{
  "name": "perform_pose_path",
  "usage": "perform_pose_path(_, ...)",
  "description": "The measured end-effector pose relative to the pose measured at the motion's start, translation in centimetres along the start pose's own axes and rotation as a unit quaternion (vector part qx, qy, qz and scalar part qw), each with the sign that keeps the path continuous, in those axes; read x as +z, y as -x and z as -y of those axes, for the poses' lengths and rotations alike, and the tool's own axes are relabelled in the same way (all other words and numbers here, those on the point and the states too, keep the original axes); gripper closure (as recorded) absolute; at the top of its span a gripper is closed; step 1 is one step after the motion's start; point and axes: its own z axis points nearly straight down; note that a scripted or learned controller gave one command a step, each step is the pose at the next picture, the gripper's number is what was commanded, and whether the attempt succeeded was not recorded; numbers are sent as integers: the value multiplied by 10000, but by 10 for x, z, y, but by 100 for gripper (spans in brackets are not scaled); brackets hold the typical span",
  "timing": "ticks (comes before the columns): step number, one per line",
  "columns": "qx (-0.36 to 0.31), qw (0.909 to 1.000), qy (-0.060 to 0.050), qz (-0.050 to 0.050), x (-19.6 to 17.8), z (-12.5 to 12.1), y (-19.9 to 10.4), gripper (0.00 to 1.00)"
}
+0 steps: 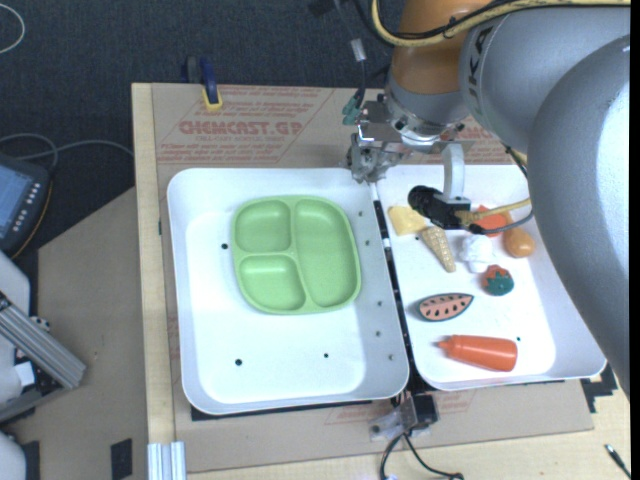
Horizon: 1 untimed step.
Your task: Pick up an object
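1. The gripper (372, 166) hangs at the upper middle of the frame, over the top end of the seam where the two white bins meet; from this slant I cannot tell whether the claw is spread or pressed together; I see nothing carried under it.
2. Everything worth picking lies in the right bin (530, 318): a yellow wedge (403, 218) and a toy ice-cream cone (438, 246) just below and right of the gripper; a watermelon slice (445, 306) and an orange-red oblong toy (481, 351) lower down; a green-and-red round toy (498, 282) and an orange ball (518, 241) further right.
3. I judge the pick not yet begun; I would favour the watermelon slice or the oblong toy, since each lies apart from its neighbours; the wedge and cone look to be touching, so closing there may shove both.
4. To do it well, I would come straight down over the chosen toy's middle and close across its narrow width, not along its length.
5. Edges: the wedge sits near the right bin's left wall, so a descent there risks catching the rim.
6. Open room: the lower middle of the right bin is the freest ground; the left bin (210, 348) carries a green divided plate (295, 253) and is no help here.
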Motion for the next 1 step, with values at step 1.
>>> perform_pose_path(1,21,10000,-15,1,-3,3,6,100)
